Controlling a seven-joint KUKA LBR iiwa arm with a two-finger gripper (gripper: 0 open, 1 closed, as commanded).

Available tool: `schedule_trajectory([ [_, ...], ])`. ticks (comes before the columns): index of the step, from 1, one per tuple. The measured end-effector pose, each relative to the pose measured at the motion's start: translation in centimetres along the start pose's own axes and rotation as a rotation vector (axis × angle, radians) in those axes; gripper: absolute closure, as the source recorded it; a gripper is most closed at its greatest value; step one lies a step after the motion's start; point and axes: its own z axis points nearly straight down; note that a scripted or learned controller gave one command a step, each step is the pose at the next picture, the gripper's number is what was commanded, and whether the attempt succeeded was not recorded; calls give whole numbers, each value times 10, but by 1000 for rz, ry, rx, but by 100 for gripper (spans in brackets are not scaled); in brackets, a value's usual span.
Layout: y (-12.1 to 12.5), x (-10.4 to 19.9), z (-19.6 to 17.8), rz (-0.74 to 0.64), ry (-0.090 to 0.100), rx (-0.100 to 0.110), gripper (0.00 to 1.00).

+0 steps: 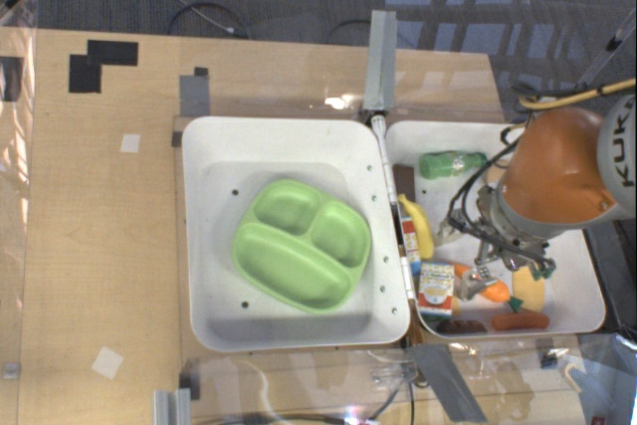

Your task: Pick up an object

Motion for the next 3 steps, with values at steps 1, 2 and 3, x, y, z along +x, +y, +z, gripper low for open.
schedule_trajectory([
  [1, -4, -34, 1, -187, 6, -2, 0],
  [2, 10, 14, -1, -103, -4, -2, 0],
  [3, 11, 7, -14, -111, -19, 0, 100],
])
